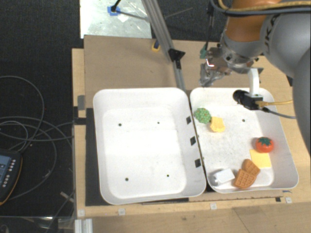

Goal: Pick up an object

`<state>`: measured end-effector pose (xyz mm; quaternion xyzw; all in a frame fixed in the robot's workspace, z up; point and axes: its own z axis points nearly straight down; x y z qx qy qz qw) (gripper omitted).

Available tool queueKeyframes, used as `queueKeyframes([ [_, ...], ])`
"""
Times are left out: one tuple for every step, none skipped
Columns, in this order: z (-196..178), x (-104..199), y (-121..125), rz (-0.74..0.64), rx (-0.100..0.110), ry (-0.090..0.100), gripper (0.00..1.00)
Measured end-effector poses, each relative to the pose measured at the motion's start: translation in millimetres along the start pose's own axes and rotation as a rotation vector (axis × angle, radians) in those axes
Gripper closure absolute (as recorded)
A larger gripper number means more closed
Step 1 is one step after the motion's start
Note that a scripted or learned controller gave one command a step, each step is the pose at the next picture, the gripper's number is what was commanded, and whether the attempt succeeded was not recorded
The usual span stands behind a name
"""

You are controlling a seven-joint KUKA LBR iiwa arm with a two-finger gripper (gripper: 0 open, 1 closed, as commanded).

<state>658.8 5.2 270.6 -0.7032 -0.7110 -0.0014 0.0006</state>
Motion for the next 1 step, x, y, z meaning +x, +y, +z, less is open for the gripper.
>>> queueKeyframes([
  [-0.9, 48.6, -3.3, 0.001, 0.0, -0.001, 1.0],
])
